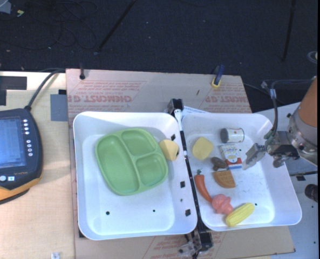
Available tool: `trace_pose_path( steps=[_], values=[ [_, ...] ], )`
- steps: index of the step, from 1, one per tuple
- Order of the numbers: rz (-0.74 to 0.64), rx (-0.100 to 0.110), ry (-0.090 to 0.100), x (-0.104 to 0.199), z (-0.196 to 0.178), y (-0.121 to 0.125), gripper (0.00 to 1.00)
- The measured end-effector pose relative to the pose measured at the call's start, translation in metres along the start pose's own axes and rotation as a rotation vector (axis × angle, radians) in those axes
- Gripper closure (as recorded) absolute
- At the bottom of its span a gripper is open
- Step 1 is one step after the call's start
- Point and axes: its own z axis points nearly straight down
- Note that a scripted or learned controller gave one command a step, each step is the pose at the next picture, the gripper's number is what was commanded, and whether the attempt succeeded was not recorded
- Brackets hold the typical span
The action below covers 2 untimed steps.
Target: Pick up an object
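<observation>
Approach step, nothing gripped. Hand (262,154) over R bin (289,212) at 3 o'clock edge, can't tell if open or closed. Nearest obj: small carton (231,155), toward 9 o'clock of hand. Next move, est.: shift over carton, descend, grip.

Lighting is bright and slightly bluish. White bins (89,144) glare toward 9 o'clock. Background toward 12 o'clock stays dark. Focus is soft.

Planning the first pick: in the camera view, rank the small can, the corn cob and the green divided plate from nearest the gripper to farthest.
From the gripper:
1. small can, right bin, upper part.
2. corn cob, right bin, near edge.
3. green divided plate, left bin.
</observation>
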Motion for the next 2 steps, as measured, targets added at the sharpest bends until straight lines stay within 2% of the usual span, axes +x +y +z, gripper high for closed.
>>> trace_pose_path(
  steps=[1, 2],
  values=[
    [0.000, -0.004, 0.001, 0.002, 0.179, 0.016, 0.00],
    [-0.002, -0.005, 0.000, -0.020, 0.190, 0.087, 0.00]
  ],
)
